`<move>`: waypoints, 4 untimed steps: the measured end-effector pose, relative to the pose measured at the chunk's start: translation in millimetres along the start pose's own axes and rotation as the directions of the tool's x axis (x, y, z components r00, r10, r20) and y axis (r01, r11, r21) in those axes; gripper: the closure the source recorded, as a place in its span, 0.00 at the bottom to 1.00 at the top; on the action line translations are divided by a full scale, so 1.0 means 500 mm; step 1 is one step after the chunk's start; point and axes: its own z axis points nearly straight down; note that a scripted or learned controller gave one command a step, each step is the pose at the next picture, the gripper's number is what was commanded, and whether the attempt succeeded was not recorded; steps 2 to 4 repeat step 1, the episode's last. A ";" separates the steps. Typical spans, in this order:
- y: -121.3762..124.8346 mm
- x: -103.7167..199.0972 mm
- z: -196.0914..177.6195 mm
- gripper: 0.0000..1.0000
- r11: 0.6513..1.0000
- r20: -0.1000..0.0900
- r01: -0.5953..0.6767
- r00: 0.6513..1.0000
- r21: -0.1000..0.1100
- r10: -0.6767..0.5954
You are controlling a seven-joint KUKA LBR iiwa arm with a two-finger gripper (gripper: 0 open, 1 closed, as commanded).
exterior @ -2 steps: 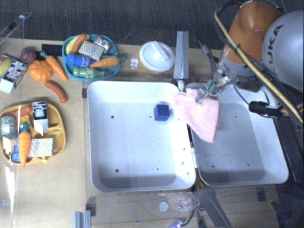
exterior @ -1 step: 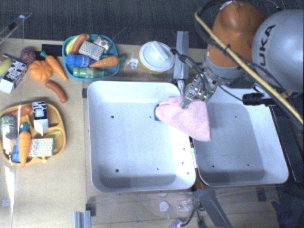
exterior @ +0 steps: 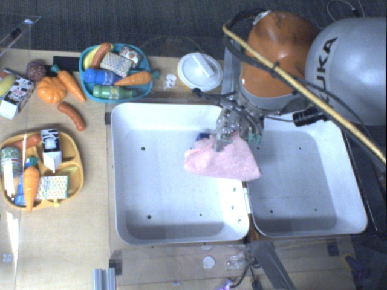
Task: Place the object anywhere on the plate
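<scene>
One pink cloth (exterior: 225, 161) hangs pinched in the closed fingers of the gripper (exterior: 225, 136) over the left bin (exterior: 145, 222); carrying step, plate unseen.

A light wooden bench (exterior: 72, 246) is seen from above, lit evenly. Beyond its far edge a dark grey carpeted floor (exterior: 151, 8) is shown. Two shallow white bins are set side by side on the bench: the left bin (exterior: 145, 222) and the right bin (exterior: 314, 216). Near the bench's far edge a blue bowl (exterior: 87, 89) of toy food and a white lid (exterior: 201, 70) are placed; by its left edge a yellow tray (exterior: 75, 162) is laid.
</scene>
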 end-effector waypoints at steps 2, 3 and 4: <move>0.000 0.000 -0.001 0.00 1.000 0.001 -0.001 1.000 0.000 0.001; 0.000 0.000 -0.001 0.00 1.000 0.001 -0.001 1.000 0.000 0.001; 0.000 0.000 -0.001 0.00 1.000 0.001 -0.001 1.000 0.000 0.001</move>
